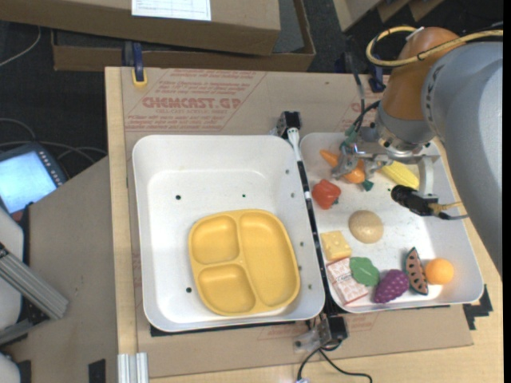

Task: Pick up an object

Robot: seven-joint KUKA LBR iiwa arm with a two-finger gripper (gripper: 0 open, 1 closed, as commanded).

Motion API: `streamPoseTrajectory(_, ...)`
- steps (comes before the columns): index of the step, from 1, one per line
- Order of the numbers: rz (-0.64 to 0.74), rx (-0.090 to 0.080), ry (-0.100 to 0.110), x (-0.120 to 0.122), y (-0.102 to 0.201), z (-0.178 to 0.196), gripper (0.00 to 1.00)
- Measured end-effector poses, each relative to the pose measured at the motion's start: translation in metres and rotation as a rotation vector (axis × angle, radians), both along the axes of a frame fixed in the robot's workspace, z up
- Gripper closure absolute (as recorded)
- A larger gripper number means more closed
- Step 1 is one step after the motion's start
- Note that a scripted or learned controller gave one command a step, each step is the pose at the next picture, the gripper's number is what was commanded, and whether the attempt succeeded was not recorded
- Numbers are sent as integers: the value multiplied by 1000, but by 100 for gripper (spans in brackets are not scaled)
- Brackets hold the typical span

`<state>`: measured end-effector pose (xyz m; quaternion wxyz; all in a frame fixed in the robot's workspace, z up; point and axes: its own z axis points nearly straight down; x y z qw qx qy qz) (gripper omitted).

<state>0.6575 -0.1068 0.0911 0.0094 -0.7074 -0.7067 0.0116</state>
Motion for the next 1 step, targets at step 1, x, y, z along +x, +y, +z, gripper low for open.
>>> streamPoseTrajectory(1,5,7,-28,-52,77,98,100)
